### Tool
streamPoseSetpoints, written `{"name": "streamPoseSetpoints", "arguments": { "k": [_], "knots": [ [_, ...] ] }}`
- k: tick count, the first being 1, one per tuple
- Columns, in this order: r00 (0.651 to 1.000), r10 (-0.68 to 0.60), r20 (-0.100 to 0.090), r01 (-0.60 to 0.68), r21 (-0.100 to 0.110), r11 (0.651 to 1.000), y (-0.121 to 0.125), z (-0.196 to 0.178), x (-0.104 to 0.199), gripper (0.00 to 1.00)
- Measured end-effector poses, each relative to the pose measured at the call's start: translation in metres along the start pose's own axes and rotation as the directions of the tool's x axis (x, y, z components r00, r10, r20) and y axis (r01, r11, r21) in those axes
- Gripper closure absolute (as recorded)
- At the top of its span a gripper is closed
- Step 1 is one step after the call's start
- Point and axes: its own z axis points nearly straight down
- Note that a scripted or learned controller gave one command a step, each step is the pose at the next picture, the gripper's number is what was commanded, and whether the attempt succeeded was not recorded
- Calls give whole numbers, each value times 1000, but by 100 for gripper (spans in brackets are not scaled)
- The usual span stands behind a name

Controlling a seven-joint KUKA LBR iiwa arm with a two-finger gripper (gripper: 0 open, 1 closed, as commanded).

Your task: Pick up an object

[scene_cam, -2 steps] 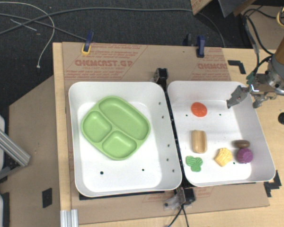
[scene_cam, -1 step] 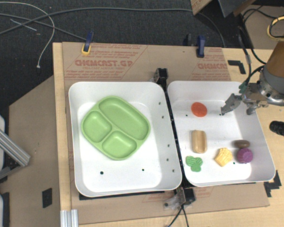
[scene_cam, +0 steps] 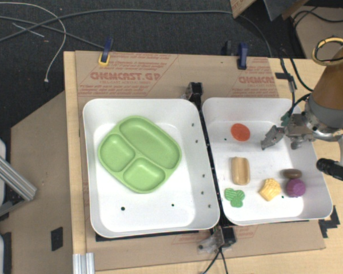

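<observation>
Cardboard under the bins reads "GIGACAST" in red, printed twice

Jaws on the gripper (scene_cam: 282, 137) are spread wide, holding nothing, over the right bin (scene_cam: 257, 110). In there: flat orange disc (scene_cam: 240, 132), tan bread-roll shape (scene_cam: 240, 170), bumpy green piece (scene_cam: 235, 197), ridged yellow piece (scene_cam: 269, 189), round purple ball (scene_cam: 295, 188). Left bin (scene_cam: 103, 210) has a smooth green three-section plate (scene_cam: 139, 153).

End effector (scene_cam: 281, 137) hangs over right bin (scene_cam: 257, 110), nothing between its fingers, just right of the orange-red disc (scene_cam: 240, 132). Same bin: tan bread roll (scene_cam: 240, 170), green leafy piece (scene_cam: 235, 196), yellow piece (scene_cam: 269, 189), purple ball (scene_cam: 295, 188), brown lump (scene_cam: 291, 174). Left bin (scene_cam: 103, 113) holds green divided plate (scene_cam: 139, 153).
</observation>
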Motion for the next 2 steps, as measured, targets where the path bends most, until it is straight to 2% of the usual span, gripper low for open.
{"name": "streamPoseSetpoints", "arguments": {
  "k": [1,2],
  "knots": [
    [1000,0,1,0,-5,1000,1,-13,0,100],
    [1000,-1,4,1,-8,1000,8,-73,-5,100]
  ]
}}
